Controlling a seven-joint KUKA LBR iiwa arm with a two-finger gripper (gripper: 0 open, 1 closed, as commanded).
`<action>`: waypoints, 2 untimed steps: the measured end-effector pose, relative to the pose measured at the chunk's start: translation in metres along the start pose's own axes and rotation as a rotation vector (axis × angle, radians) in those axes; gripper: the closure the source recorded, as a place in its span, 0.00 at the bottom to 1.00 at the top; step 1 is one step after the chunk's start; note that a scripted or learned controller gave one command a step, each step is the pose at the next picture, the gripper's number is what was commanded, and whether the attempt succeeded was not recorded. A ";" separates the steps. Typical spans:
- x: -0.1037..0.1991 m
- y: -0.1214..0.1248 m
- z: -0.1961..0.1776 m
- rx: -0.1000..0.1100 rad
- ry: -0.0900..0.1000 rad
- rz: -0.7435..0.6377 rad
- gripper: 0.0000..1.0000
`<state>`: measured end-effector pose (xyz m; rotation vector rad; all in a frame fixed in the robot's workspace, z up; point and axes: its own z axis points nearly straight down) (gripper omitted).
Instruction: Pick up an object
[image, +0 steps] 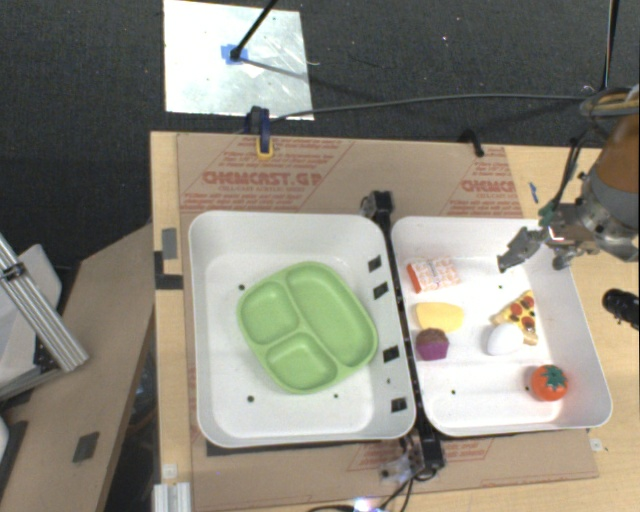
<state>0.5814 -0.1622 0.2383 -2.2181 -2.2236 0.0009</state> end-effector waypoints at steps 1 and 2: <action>0.001 -0.003 0.063 0.002 0.001 0.001 0.00; 0.002 -0.006 0.105 0.002 0.001 0.001 0.00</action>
